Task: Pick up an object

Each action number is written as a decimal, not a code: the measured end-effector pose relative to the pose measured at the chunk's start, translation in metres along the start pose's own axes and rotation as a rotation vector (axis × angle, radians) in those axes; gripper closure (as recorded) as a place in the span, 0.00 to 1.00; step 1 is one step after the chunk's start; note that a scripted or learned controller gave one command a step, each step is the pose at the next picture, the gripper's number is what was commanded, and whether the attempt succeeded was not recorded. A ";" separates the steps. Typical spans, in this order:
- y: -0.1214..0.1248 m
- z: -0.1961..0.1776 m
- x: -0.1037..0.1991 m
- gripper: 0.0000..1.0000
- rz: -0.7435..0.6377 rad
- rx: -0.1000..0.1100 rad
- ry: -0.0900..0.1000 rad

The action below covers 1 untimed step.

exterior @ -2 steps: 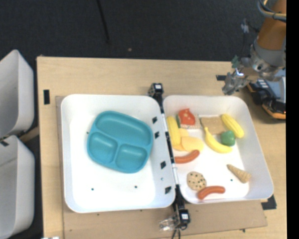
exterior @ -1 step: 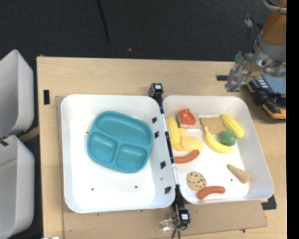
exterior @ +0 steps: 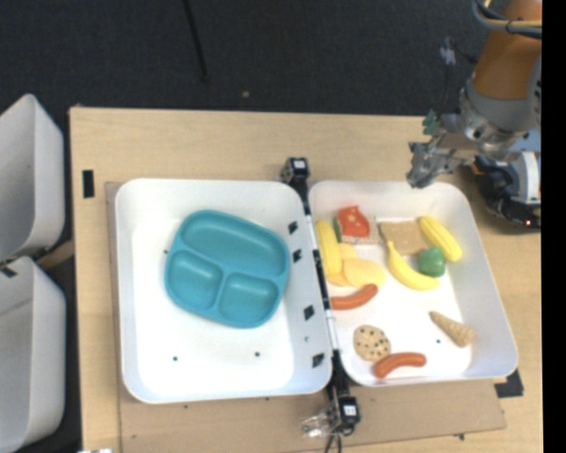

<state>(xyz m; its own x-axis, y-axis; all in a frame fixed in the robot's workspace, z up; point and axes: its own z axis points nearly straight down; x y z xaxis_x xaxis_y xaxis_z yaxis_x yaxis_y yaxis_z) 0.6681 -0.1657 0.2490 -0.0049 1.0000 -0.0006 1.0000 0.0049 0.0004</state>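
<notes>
We saw two white bins side by side on the counter point(exterior: 94, 149). The left bin point(exterior: 141, 347) lay well away from the end effector point(exterior: 423, 176) and held a blue divided plate point(exterior: 226, 268), set slightly askew.

The right bin point(exterior: 491, 338) lay just below the end effector and held toy food. Nearest the end effector sat a slice of toast point(exterior: 403, 235), with a corn cob point(exterior: 441, 237) beside it and a green piece point(exterior: 431, 261) resting against a banana point(exterior: 407, 270). Farther toward the divider we noted a red strawberry point(exterior: 353, 222), a second yellow banana-like piece point(exterior: 329, 250) and a pale yellow slice point(exterior: 363, 273) touching it, with a sausage point(exterior: 353, 298) just beyond. Farthest from the end effector lay a cookie point(exterior: 371, 342), another sausage point(exterior: 399, 363) and a cone point(exterior: 452, 328), each apart from the others.

The end effector hung over the counter at the bin's far rim, near its corner, and nothing lay between its fingers or touched them as far as we could see. It was dark and small against the wood, and we could not tell how far apart its fingers stood. Above it rose the grey wrist with the orange band point(exterior: 505, 59).
</notes>
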 end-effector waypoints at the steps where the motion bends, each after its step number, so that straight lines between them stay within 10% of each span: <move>1: -0.030 -0.004 0.043 1.00 0.000 0.001 0.001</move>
<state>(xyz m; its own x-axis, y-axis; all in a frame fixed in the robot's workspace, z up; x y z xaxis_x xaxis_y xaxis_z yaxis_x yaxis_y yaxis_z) 0.6383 -0.1229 0.2525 -0.0048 1.0000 0.0002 1.0000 0.0048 -0.0005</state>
